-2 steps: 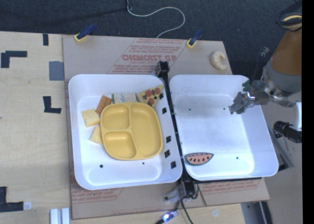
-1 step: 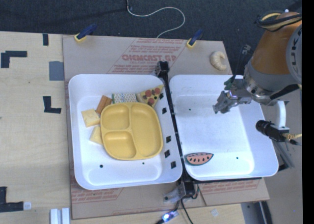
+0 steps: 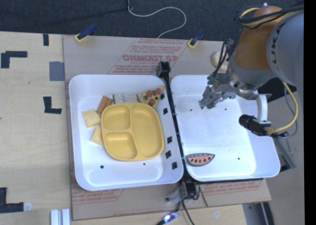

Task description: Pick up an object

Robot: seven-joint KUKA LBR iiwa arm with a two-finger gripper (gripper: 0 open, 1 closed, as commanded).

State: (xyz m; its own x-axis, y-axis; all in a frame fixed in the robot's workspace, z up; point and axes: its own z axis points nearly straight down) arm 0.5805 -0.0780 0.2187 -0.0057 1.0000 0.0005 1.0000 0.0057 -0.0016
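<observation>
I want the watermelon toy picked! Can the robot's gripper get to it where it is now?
Probably yes. The watermelon slice lies flat and alone near the front of the right bin, with bare floor around it. The gripper hangs over the same bin, nothing between them.

The grey arm (image 3: 281, 36), its orange band (image 3: 254, 41) above the wrist, reaches in from the right and bends downward, its pincer (image 3: 208, 99) pointing down and leftward with nothing visible between its tips.
</observation>
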